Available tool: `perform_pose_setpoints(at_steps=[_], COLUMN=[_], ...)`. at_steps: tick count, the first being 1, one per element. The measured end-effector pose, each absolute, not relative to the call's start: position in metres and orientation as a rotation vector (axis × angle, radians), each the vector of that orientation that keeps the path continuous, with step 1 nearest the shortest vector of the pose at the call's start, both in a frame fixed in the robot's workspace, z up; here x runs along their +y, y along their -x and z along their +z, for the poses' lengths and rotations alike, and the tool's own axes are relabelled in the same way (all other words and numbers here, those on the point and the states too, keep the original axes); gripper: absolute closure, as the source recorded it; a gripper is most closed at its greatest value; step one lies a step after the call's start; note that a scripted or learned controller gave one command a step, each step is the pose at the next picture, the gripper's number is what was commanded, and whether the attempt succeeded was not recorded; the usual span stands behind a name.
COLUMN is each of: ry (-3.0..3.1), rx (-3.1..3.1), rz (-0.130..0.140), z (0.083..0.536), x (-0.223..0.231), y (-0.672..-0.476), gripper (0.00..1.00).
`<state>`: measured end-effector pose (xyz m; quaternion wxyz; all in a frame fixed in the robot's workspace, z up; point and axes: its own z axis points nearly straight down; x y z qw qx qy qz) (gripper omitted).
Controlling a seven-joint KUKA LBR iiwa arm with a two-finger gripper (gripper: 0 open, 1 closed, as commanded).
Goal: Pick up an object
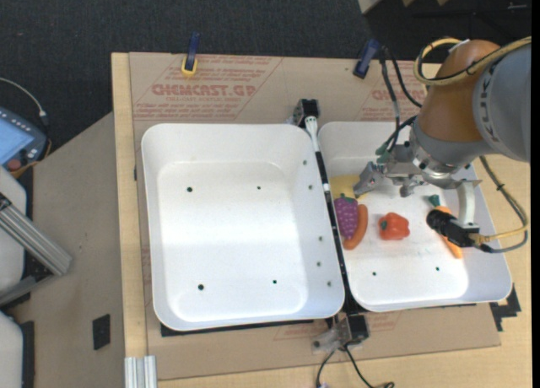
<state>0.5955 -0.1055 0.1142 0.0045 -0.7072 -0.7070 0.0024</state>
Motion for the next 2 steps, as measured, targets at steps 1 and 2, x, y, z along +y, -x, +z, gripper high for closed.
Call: perform_pose_setpoints(at_steps=[1,2], ry=[2.218,2.224], rx=[-2.219,-2.228], rz=[0.003,-0.005], z=[0.096,0.124], x=[-0.091,-0.109], y=[-0.586,-0.636], gripper=[0.0,0.0])
